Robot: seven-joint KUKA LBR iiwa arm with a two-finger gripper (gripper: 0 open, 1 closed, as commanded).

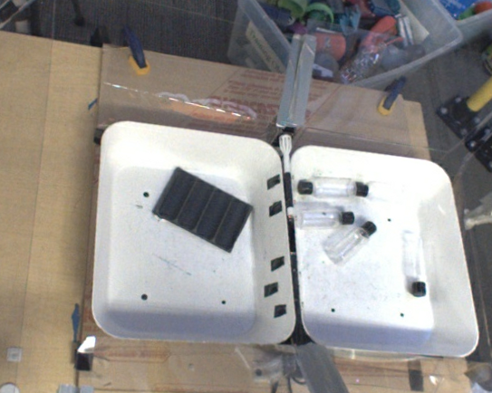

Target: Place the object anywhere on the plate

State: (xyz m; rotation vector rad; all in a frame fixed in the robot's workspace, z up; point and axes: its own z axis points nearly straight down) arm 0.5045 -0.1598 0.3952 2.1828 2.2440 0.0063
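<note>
Standing at the pale wooden surface (7,201), I am observing two shallow white bins sitting side by side.

The left white bin (111,299) is carrying the flat black ribbed rectangular plate (203,209). It is lying slightly askew, toward 11 o'clock from that bin's middle. It is sitting flat with bare floor on every side, presumably so a drop can reach it from any direction.

The right white bin (446,331) is holding four small clear vials with black caps, all lying on their sides.
- The first vial (330,187) is resting at 11 o'clock, near the divider.
- The second vial (321,217) is lying just below it.
- The third vial (350,239) is angled beside the second, close enough that I cannot tell whether they are touching.
- The fourth vial (412,262) is lying apart at 3 o'clock.

In my judgement one of these is the object to be moved, and none is lying on the plate yet. The isolated fourth vial is looking the easiest to take.

I cannot tell the state of the tool.
</note>
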